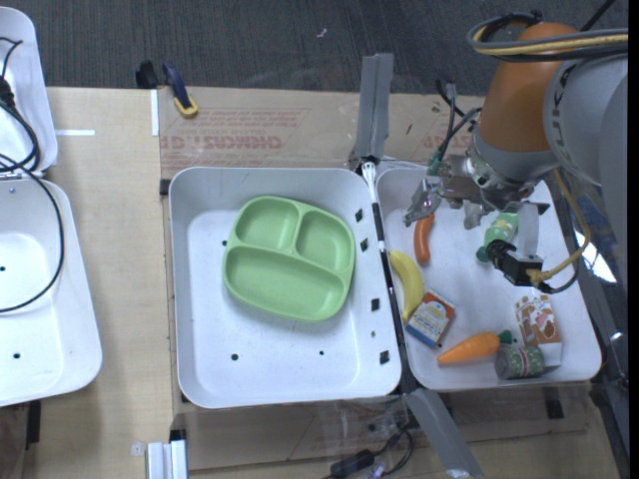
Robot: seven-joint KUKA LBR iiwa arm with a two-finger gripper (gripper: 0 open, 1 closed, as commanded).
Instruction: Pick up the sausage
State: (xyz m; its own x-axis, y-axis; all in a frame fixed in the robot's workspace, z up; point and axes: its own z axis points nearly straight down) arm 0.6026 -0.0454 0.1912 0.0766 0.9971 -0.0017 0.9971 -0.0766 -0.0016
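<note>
As the sausage (pixel 423 239) hung upright, pinched by the gripper (pixel 424 211), it cleared the right bin (pixel 589 362) w/o snagging the banana (pixel 407 279)

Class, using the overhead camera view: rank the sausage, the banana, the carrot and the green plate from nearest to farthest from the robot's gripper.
From the gripper:
1. Sausage, just below it, in the right bin.
2. Banana, lower down, against that bin's left wall.
3. Carrot, toward the right bin's front edge.
4. Green plate, across the divider in the left bin.

Carrot and plate are close to call.

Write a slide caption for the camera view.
Grey arm's gripper poised at the small orange-red sausage in the right white bin; green divided plate alongside.
</note>
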